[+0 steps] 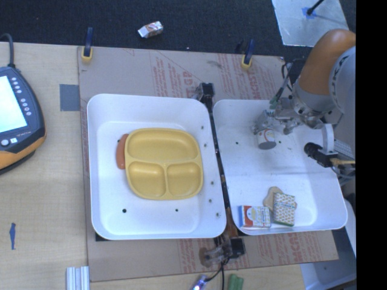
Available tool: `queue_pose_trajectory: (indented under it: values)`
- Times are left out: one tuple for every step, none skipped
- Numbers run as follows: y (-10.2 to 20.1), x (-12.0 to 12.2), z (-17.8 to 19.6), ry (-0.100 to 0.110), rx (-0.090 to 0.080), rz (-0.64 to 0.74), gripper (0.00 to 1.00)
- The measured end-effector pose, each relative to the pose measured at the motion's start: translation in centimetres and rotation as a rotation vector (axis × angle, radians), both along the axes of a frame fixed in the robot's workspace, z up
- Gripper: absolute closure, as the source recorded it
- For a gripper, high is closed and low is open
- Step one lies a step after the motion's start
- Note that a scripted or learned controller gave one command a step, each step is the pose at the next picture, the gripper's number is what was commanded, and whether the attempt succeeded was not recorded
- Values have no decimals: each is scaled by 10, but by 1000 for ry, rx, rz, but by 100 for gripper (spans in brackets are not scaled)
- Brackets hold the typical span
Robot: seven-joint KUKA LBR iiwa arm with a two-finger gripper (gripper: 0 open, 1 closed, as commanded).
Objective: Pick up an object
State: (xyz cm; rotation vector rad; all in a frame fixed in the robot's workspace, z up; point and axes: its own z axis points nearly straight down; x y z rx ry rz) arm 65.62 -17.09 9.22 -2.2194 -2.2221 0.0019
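Note:
My gripper (265,127) hangs low over the upper middle of the right bin (242,180), with the grey arm reaching in from the right. Directly beneath it, touching or nearly touching, is a small grey cylinder (265,140) with a pale top; whether it is gripped is hidden by the wrist. At the right bin's front edge lie a small white box with red and blue print (254,217), a green patterned packet (285,209) and a tan piece (273,193) behind them. The left bin (109,216) holds a yellow divided plate (163,163) with an orange-red sausage-like thing (121,151) at its left edge.
An orange-and-black handheld pendant (15,116) lies on the bench at the far left. A crumpled wrapper (150,29) sits on the dark floor beyond the bench. Clamps (87,52) hold the cardboard at the back. The right bin's middle shows bare floor.

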Motion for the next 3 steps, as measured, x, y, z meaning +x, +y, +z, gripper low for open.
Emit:
queue_pose_trajectory:
  values:
    - [44,0,0,3,0,4,0]
    - [43,0,10,4,0,5,100]
    - [93,-28,101,-1,1,3,100]
